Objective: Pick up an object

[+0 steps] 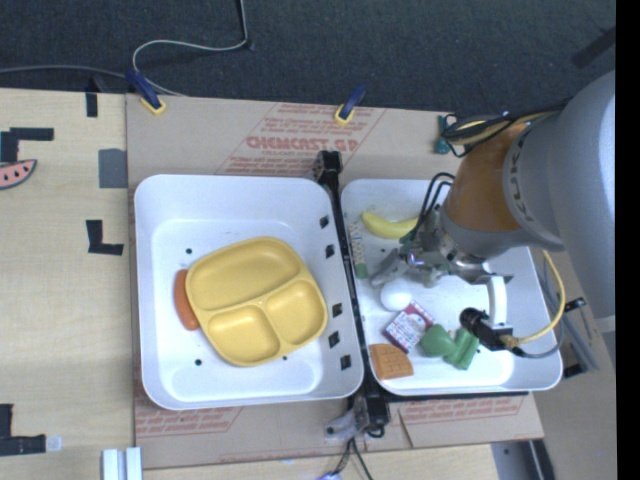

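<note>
Metal-grey and low in the right bin (pixel 540 373), my gripper (pixel 412 265) sits just above a white egg-shaped object (pixel 395 297); whether its fingers are spread or closed I cannot tell, since the wrist hides them from above. I see nothing clearly held between them. A yellow banana (pixel 388 225) lies just behind the gripper, near the bin's far-left corner. Toward the near side I see a red-and-white packet (pixel 406 327), a green toy piece (pixel 449 346) to its right and an orange cracker-like square (pixel 390 362) by the near wall. Above the wrist, the orange band (pixel 483 188) leads up to the grey arm (pixel 585 168). Over in the left bin (pixel 160 203), a yellow divided plate (pixel 256 299) lies tilted, with an orange object (pixel 185 302) tucked under its left rim. Both bins rest on cardboard (pixel 290 138) over the worktop (pixel 60 298).
</note>
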`<state>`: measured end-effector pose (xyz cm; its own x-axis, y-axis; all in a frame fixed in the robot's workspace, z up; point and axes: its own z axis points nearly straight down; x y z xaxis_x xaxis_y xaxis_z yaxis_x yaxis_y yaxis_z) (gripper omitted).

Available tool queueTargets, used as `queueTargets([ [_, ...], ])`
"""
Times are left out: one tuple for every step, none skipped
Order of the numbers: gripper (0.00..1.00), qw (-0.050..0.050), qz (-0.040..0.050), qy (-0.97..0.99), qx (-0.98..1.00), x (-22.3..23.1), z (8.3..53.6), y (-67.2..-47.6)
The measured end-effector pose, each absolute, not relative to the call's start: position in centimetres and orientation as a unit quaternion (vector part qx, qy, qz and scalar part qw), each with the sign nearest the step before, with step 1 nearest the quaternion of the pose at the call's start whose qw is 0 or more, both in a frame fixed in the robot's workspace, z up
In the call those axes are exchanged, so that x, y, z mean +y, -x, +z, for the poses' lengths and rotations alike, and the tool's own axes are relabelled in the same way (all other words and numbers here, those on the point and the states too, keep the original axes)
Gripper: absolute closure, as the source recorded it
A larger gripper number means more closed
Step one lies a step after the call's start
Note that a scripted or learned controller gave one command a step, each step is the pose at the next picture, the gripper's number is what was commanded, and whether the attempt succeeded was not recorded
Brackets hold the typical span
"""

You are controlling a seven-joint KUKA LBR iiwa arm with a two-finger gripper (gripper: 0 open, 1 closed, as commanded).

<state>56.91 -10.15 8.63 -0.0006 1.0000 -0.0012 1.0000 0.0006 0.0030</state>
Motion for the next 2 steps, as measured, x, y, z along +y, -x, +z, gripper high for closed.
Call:
queueTargets([
  [1.0,0.003,0.0009,-0.707,0.707,-10.21,9.6,-56.97],
  [0.0,0.003,0.0009,-0.707,0.707,-10.21,9.59,-56.96],
])
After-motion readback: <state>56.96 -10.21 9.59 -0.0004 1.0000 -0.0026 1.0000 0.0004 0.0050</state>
